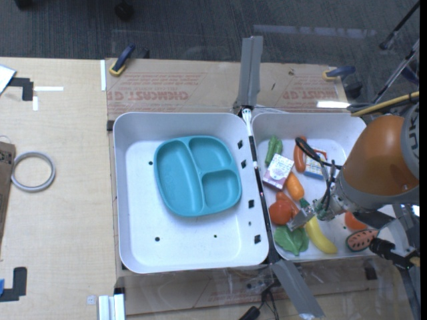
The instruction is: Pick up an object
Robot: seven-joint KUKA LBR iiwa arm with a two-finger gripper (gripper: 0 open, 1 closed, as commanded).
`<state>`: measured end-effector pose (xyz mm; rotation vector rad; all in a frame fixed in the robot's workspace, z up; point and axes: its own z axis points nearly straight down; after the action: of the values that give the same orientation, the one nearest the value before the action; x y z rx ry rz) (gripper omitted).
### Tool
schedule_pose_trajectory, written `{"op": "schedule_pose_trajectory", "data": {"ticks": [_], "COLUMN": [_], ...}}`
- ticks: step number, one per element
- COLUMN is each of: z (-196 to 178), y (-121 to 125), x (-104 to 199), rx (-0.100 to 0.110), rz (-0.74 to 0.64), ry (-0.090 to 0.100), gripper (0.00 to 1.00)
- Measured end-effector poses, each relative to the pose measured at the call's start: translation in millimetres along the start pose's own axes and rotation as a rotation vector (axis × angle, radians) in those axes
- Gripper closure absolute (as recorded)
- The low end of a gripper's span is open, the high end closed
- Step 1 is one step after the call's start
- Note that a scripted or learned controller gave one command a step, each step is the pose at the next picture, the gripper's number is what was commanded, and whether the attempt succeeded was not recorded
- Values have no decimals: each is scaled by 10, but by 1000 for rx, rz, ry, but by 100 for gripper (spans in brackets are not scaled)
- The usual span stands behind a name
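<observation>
gripper point(311, 212) low in R bin | claw state unclear | banana point(319, 236), tomato point(281, 211) crowd it

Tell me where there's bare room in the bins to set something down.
Bare floor rings the teal divided plate in the left bin, widest along its front and left walls. The right bin is crowded with toy food under the arm.

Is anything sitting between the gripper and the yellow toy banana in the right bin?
Nothing visible does. The gripper hangs right above the yellow toy banana's upper end, with the red tomato beside it on the view's left.
</observation>
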<state>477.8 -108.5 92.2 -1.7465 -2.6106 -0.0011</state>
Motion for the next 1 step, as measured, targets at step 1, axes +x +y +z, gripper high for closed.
{"op": "schedule_pose_trajectory", "data": {"ticks": [1], "z": [6], "y": [614], "x": [-174], "rx": [0], "rz": [70], "ry": [-1], "gripper": [0]}}
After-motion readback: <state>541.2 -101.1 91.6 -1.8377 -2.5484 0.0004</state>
